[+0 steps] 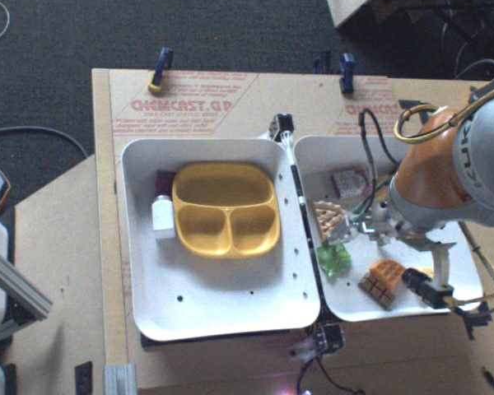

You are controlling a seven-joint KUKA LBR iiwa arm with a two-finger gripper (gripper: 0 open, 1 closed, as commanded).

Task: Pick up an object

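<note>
- Brown waffle-like block [381, 283]: lies nearest the camera in the right bin [351, 301], apart from the gripper.
- Green leafy piece [333, 259]: rests by that bin's left wall, just on the near side of the gripper.
- Gripper [344, 230]: sits low over the left part of the right bin, between the green leafy piece and the beige lattice piece. Whether it is open or closed, or touches either piece, cannot be told.
- Beige lattice piece [328, 214]: lies just beyond the gripper, beside the same wall.
- Pink packet [348, 183]: lies farther back, apart from the gripper.
- Left bin [222, 299]: holds a yellow divided tray [226, 208]. A white bottle [163, 216] stands against the tray's left edge, with a dark item [165, 178] just behind it.
- Bench [107, 245]: carries two clamps [347, 72] on its far edge.
</note>
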